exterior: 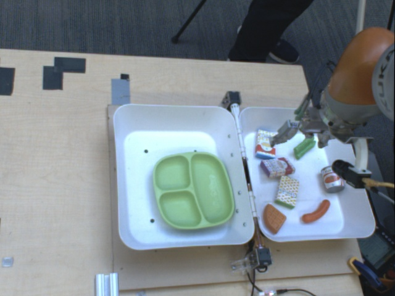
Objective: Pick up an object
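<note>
Up at the right of the frame, the grey two-finger gripper (303, 135) hung spread wide over the small green plastic block (303, 148) in the right white bin (355, 228).

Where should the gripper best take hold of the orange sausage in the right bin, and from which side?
Probably across the middle of the sausage, coming from above. It lies flat and slanted on the bin floor, thin and slightly curved, with free space along both long sides for the fingers.

I had one fixed camera above the surface (55, 165), looking down at a slant from fairly far back. It took in both white bins (179, 119) side by side, floor beyond the far edge, and the arm (361, 66) entering from its right.
</note>
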